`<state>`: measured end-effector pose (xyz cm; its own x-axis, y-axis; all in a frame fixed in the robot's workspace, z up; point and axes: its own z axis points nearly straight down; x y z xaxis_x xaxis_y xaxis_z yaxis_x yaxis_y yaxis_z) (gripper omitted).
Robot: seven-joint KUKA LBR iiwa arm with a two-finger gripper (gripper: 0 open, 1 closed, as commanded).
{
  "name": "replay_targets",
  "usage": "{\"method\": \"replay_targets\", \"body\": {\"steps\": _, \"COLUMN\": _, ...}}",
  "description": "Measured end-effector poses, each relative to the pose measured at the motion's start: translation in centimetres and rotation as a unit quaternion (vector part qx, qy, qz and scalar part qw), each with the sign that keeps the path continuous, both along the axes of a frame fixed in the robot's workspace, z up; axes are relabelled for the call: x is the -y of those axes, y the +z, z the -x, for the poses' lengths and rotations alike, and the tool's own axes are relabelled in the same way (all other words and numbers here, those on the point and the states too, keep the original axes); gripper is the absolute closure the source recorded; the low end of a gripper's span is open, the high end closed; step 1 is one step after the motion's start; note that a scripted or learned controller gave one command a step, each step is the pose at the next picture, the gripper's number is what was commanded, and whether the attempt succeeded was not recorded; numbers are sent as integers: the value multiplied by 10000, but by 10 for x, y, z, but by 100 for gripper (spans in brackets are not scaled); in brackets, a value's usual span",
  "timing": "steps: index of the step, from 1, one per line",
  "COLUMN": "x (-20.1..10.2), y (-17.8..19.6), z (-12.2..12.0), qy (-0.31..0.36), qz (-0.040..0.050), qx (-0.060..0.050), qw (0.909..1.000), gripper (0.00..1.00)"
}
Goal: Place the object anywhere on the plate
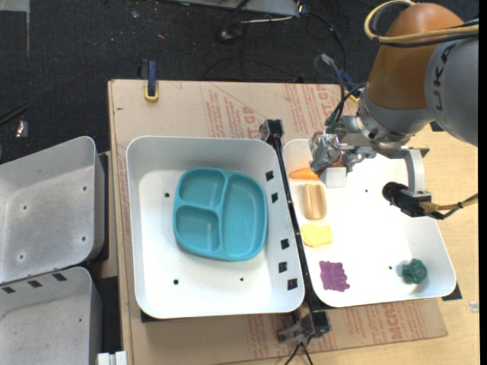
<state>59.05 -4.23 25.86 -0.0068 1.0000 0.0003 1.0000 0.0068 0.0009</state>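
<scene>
A teal plate (221, 213) with three compartments lies in the left bin (152, 166). In the right bin (380, 234) lie an orange carrot-like piece (303, 174), a tan hot-dog bun (313, 201), a yellow piece (317, 236), a purple piece (333, 275) and a dark green lump (414, 271). My gripper (329, 163) hangs low over the far left corner of the right bin, just right of the orange piece and above the bun's far end. A small white block (335, 176) sits right under it.
A black clamp (272, 130) sits at the far end of the rim between the two bins. White bin lids (46, 204) lie to the left of the bench. A black part with a cable (407, 198) hangs from the arm over the right bin.
</scene>
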Motion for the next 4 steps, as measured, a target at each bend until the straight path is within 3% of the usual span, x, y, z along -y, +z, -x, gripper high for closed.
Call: {"method": "replay_targets", "body": {"steps": 4, "x": -210, "y": -8, "z": -31, "qy": -3, "qz": 2, "qx": 5, "qw": 10000, "gripper": 100}}
